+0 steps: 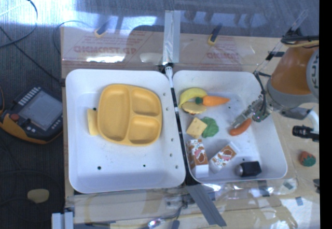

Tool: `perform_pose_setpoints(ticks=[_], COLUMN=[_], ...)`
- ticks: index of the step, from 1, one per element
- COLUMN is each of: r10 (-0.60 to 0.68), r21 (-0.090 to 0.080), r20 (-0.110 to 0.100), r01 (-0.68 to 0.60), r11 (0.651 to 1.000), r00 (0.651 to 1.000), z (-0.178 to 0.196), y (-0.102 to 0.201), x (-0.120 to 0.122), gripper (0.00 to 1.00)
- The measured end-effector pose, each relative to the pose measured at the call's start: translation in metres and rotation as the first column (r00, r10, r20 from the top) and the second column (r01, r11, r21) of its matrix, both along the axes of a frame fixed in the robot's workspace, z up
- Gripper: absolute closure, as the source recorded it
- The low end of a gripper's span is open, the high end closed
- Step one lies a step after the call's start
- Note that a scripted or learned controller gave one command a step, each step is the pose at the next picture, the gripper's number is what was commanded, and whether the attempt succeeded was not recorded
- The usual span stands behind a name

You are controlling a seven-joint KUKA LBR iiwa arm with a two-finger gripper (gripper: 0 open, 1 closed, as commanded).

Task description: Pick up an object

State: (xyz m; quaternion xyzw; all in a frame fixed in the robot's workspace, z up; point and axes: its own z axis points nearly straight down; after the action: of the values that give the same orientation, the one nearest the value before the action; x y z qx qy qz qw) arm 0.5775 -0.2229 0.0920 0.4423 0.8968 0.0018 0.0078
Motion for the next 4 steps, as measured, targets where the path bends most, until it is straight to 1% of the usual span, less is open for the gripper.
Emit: perform_pose_setpoints(ticks=[1, 2, 3, 4], r10=[-0.036, 0.137, 0.138, 0.284], r21=[0.003, 0.001, 0.002, 0.003], r20=[-0.013, -0.013, -0.013, -0.015], r01=[0.036, -0.137, -0.138, -0.283], r11=[0.999, 0.991, 0.990, 0.959], r00=[0.999, 0.990, 0.990, 0.959], z=[0.085, 0.117, 0.116, 0.014], y=[0.086, 0.050, 0.050, 0.032], x=[0.061, 0.045, 0.045, 0.022], gripper=[1.00, 1.00, 0.00, 0.00])
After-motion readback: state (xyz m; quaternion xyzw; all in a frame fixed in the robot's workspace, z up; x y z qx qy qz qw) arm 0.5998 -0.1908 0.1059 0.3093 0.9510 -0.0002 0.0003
